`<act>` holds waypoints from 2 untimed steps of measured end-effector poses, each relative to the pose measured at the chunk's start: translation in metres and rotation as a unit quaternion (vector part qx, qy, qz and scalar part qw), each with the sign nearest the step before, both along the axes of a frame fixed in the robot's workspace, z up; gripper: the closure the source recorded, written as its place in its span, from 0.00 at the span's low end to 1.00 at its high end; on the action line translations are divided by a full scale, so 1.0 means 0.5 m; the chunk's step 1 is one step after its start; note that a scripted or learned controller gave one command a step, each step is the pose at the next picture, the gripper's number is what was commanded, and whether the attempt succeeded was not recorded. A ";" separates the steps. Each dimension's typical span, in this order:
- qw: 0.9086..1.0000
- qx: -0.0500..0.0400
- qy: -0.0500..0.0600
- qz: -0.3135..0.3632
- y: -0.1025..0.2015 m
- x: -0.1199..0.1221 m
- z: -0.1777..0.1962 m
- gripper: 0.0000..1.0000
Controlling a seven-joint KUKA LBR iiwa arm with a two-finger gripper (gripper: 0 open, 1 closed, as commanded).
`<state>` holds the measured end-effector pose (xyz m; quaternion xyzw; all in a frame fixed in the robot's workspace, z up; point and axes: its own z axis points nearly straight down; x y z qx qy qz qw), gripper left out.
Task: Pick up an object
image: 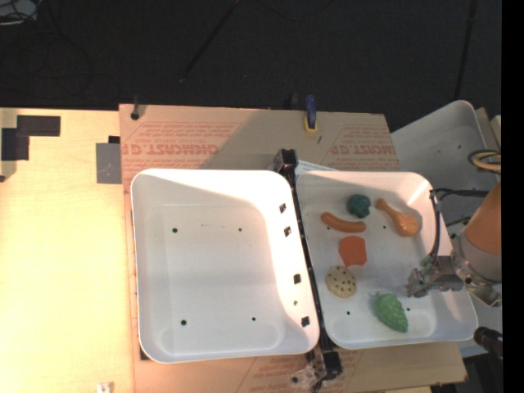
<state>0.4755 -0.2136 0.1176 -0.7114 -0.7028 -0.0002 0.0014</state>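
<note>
The right bin (344, 340) holds several small items: a dark green ball (359, 205), an orange sausage shape (343, 223), a tan drumstick shape (399, 217), a red-orange block (353, 251), a speckled beige cookie (341, 282) and a green leafy piece (390, 311). My gripper (423, 285) hangs low over the right side of this bin, to the right of the cookie and just above the green leafy piece. Nothing is seen between its fingers.
The left bin (147, 301) sits beside the right one, with black clips (296, 279) along the shared wall. Both stand on a cardboard sheet (213, 142) over a pale wooden bench (57, 260). The arm's orange band (489, 223) shows at the right edge.
</note>
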 end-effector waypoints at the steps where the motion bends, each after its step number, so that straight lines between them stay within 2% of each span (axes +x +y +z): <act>1: 1.000 -0.004 -0.009 0.007 0.025 0.005 0.448 1.00; 2: 1.000 0.002 0.008 0.006 0.003 -0.007 0.116 1.00</act>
